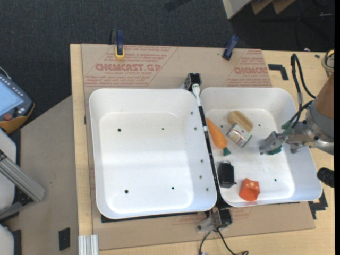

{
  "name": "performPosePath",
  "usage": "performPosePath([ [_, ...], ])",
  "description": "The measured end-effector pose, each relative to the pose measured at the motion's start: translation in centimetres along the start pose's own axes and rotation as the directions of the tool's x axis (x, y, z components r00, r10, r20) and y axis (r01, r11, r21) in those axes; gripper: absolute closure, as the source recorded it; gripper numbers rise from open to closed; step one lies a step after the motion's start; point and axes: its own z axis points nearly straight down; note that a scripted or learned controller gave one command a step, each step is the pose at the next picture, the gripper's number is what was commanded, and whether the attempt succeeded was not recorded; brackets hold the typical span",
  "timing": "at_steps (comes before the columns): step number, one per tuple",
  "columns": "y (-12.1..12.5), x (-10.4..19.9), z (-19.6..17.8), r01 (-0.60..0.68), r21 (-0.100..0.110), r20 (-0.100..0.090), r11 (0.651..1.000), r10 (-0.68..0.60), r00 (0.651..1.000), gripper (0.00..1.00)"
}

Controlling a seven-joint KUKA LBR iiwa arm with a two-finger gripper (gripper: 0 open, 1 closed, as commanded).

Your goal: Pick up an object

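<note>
The arm comes in from the right and its hand (272, 144) is low over the right bin (284, 101), near that bin's right side. Something small and green (274, 150) shows right at the fingertips, though I cannot tell whether the hand is clenched on it or released. Further left in the same bin lie a carrot (217, 134), a tan block (240, 119) touching a small grey-white box (238, 137), a black piece (226, 173) and an orange-red lump (249, 189). The left bin (101, 142) sits beside it on the bench (85, 78)
</note>
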Motion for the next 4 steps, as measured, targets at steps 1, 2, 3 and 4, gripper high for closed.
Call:
performPosePath([
  [1,0.1,0.0,-1.1,0.0,-0.003,0.001,1.0,0.0,1.0,1.0],
  [2,-1.4,7.6,-10.9,0.009,-0.01,0.0,1.0,-0.009,1.0,1.0],
  [3,-1.4,16.3,-18.9,0.01,-0.011,-0.001,1.0,-0.01,1.0,1.0],
  [4,-1.5,23.1,-11.5,0.005,0.005,-0.001,1.0,-0.005,1.0,1.0],
])
